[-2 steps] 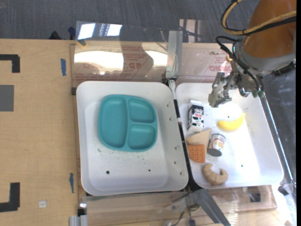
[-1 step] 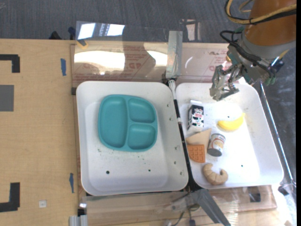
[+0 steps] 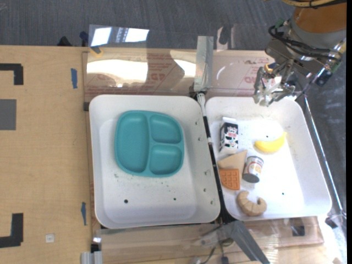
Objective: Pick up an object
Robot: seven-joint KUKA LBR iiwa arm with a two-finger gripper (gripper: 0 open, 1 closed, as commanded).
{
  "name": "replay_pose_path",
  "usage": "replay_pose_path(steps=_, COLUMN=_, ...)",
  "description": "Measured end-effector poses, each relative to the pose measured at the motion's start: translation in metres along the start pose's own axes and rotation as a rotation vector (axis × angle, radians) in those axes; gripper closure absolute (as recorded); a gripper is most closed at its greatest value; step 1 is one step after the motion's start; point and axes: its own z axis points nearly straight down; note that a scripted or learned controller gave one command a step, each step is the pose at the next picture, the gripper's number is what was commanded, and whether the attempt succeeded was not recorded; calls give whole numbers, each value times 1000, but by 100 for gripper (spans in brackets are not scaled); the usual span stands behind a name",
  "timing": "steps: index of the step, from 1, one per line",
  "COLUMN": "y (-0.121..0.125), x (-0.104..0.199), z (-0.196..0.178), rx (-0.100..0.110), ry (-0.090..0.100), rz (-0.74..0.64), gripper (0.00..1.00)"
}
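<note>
Croissant [image 3: 251, 204], probably light and stiff, is lying at six o'clock, graspable across its middle; gripper [image 3: 268, 94] is hovering at twelve, grasp unreadable.

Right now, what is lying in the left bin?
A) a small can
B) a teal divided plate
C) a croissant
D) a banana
B: the teal divided plate lies in the left bin, while the banana, the croissant and the small can all lie in the right bin.
</note>
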Motion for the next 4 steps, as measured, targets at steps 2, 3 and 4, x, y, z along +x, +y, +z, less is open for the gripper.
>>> replay_pose_path(steps=2, y=37, x=-41, z=5, rx=0, ry=-1, rz=-286, gripper=100)
replay_pose_path(steps=3, y=44, x=-43, z=-5, rx=-5, ry=-1, rz=-725, gripper=100)
replay_pose_path(steps=4, y=49, x=-43, z=-4, rx=-8, ry=-2, rz=-1134, gripper=100)
